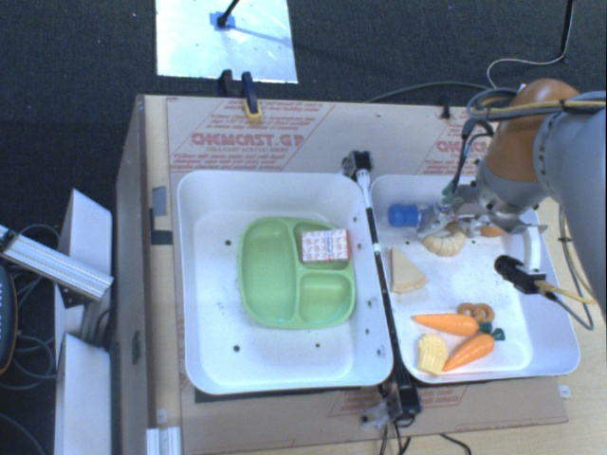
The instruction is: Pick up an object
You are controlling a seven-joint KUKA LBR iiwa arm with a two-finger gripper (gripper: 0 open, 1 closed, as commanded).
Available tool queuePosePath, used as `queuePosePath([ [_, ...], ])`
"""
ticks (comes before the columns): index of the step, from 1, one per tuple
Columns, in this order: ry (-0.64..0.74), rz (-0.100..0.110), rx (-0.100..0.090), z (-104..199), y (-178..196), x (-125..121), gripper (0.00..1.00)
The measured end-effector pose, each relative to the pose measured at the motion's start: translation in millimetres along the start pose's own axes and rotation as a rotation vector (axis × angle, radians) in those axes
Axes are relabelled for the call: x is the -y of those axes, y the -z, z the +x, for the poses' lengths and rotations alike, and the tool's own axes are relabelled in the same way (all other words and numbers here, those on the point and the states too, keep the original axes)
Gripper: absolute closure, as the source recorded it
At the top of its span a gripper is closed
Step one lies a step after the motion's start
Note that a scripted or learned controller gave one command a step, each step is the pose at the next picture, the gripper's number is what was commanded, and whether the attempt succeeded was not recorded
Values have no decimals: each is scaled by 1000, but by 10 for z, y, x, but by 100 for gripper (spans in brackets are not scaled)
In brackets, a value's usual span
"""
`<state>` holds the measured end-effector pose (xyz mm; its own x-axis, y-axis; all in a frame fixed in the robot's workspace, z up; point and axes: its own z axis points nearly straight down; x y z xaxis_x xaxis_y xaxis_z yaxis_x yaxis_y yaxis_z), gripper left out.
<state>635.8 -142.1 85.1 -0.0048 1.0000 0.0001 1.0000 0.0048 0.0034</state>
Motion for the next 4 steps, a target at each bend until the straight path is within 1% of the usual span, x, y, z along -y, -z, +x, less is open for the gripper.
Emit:
queuePosePath([
  [1,-1,13,-7,-161,-11,-103,0],
  [2,0,3,0,-86,-9,-78,0],
  [3,3,2,1,-87,100,-86,100],
  [4,1,0,1,116,551,-110,100],
])
